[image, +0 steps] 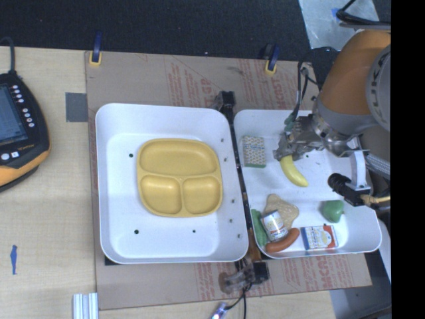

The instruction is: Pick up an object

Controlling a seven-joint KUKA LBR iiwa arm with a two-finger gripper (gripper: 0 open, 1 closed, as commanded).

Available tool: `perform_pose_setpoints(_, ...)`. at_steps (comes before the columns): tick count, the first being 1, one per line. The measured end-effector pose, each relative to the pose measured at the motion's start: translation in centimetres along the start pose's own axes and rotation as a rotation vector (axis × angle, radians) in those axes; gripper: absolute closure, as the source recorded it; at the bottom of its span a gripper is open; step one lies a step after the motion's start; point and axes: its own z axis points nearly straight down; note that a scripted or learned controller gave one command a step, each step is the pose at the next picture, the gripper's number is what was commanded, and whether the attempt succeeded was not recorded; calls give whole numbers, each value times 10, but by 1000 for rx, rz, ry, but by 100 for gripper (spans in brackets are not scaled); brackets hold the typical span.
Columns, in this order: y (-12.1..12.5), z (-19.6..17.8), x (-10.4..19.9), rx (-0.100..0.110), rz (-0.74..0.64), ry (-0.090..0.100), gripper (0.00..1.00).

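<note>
The arm (pixel 352 78) comes in from the right and bends down over the right bin (pixel 372 244). Its gripper (pixel 292 153) sits low at the upper end of a banana (pixel 293 171), which lies flat on the bin floor, slanting down toward the right. The metal fingers are touching or almost touching the banana's tip, but I cannot tell from here whether they are spread or pinched, or whether they have any grip on it.

Just to the left of the banana lies a small mesh-patterned sponge (pixel 254 151). Farther down the same bin there is a tin can (pixel 273 224) beside a sausage (pixel 282 242), a small carton (pixel 319 237), and a green pepper (pixel 333 210) near the right side.

The left bin (pixel 113 178) holds a yellow divided plate (pixel 179 177) in its middle
</note>
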Motion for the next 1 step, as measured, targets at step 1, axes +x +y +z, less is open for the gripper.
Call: perform_pose_setpoints(1,-34,-41,52,3,0,0,100)
